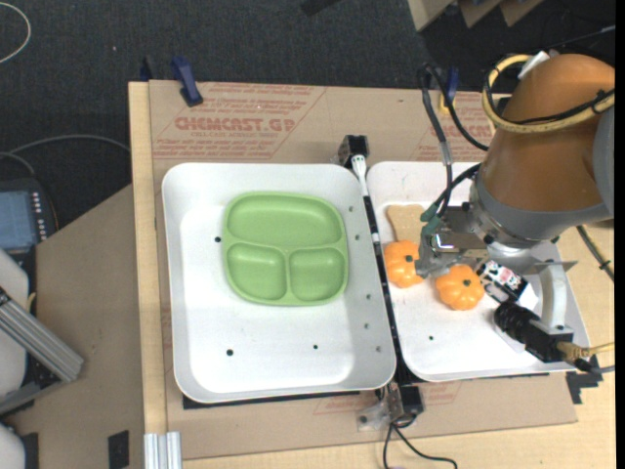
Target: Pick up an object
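pumpkins: two little orange ones in the right bin (469,360); round and glossy, look like toys; the left pumpkin (399,264) sits close to the bin's left wall, the right pumpkin (459,287) is a bit lower and nearer the middle; they're near each other but apart

gripper: the gripper (437,247) hangs over the right bin, tucked under the arm's (547,154) big orange and grey wrist; can't tell how its grip is set, too much metal and cable crowded in there

pumpkins vs gripper: the gripper end comes down between the two, just above the gap; left pumpkin is just beside it on the left, right pumpkin just below and to its right; honestly can't say if it's touching either one, and nothing looks lifted

tan thing: a flat tan piece (401,219) lies in the right bin just above the left pumpkin, partly hidden by the gripper

left bin: the left bin (195,340) has a pale green divided plate (286,248) lying flat in its upper middle; well away from the gripper

bench: brown cardboard (244,120) with red print lies under both bins
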